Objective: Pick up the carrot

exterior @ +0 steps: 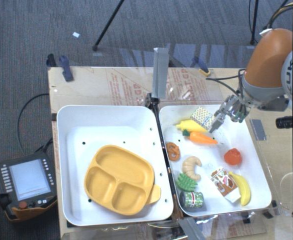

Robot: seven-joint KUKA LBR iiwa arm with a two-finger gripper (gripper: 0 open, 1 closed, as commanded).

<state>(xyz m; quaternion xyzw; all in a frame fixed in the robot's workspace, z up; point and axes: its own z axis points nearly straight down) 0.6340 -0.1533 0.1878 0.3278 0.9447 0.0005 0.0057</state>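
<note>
Camera view looks down on two white bins on the bench; the carrot [203, 138] lies in the right bin [263, 176], in its far half and roughly midway between the side walls, orange body pointing toward the right wall and green top toward the left; a yellow piece [190, 125] touches it on the far-left side, and a patterned packet [202, 116] sits just beyond, near the far rim; the gripper [217, 122] hangs over the far right part of this bin, its tip just beside the carrot's thick end, nothing seen between its fingers, and whether they are apart or together I cannot tell; a tomato [232, 157] rests near the right wall; a banana [242, 187] and a small carton [225, 183] lie toward the near right corner; a pretzel [173, 151], a croissant [192, 166], a green leafy piece [186, 182] and a can [192, 199] run along the left wall; the left bin [74, 124] carries a yellow divided plate [120, 179]
</note>
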